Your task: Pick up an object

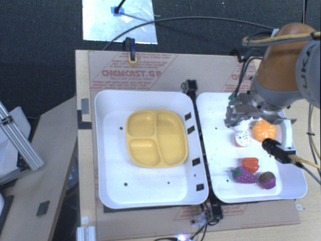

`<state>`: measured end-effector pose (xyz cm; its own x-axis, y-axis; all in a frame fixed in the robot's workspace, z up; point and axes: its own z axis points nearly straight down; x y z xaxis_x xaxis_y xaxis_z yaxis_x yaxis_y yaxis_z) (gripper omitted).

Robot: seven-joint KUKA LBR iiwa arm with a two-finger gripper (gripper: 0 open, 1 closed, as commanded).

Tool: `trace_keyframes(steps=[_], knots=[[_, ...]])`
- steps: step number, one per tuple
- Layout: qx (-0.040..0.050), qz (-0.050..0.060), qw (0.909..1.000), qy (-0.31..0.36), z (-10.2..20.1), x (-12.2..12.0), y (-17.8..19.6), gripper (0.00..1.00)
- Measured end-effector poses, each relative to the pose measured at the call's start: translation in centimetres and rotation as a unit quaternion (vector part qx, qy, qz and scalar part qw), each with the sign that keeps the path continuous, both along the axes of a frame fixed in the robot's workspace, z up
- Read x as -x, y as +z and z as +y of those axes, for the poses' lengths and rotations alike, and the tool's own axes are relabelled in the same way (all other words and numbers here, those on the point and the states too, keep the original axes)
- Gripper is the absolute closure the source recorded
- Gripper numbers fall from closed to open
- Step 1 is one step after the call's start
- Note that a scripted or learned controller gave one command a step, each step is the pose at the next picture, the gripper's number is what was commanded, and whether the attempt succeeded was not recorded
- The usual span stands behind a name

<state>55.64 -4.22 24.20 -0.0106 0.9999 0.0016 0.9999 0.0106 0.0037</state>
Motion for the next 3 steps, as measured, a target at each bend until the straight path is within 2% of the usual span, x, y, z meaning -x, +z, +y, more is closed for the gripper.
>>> trace_keyframes(steps=[2,3], knots=[[-0.0003,0.0,1.0,0.0,9.3,-3.2,-0.3,1.0],[0.0002,0.002,1.0,-0.001,14.5,-3.6,-2.3,1.0]])
